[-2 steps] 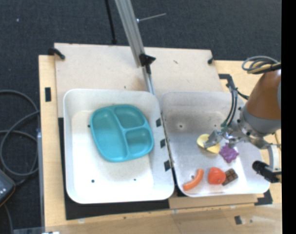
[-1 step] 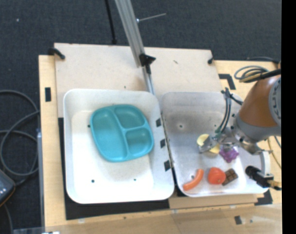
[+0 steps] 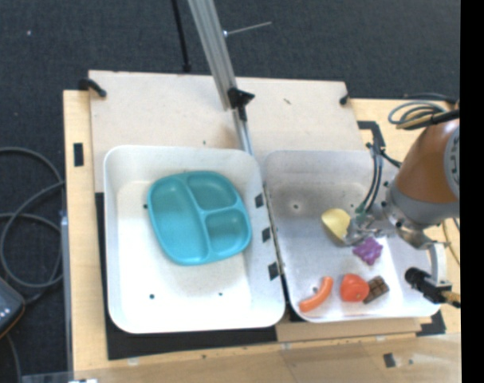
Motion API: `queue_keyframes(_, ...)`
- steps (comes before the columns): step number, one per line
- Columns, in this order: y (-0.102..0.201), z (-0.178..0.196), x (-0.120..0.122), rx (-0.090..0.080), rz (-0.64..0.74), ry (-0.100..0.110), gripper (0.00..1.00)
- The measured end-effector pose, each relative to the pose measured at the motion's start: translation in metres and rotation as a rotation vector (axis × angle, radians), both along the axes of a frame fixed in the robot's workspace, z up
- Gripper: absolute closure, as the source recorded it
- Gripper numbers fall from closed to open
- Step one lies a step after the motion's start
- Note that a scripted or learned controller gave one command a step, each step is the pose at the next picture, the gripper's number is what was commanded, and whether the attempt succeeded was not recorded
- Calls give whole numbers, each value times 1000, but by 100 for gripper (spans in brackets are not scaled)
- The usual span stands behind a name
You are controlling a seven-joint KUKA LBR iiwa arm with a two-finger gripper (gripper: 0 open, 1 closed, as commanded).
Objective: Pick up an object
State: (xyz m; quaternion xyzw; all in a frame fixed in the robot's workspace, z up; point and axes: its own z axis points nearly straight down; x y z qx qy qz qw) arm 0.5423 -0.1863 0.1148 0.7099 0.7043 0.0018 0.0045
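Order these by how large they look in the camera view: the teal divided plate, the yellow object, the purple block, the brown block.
1. teal divided plate, by far the largest
2. yellow object, partly covered by the gripper
3. purple block
4. brown block, close to the purple one in size, so that order is unsure

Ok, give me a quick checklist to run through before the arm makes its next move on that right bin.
1. Tool over the right bin: ok, it sits at the yellow object.
2. Object seen held by the tool: cannot tell.
3. Nearest neighbour: not ok, the purple block lies just below the tool and could get bumped.
4. Other targets free to pick: ok, the orange carrot-like piece, red object and brown block lie along the near wall.
5. Left bin: ok, the teal divided plate lies flat, away from the arm.
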Motion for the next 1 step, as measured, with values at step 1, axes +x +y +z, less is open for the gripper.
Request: queue_keyframes(1, -11, 59, 1, 0, 1, 1, 100)
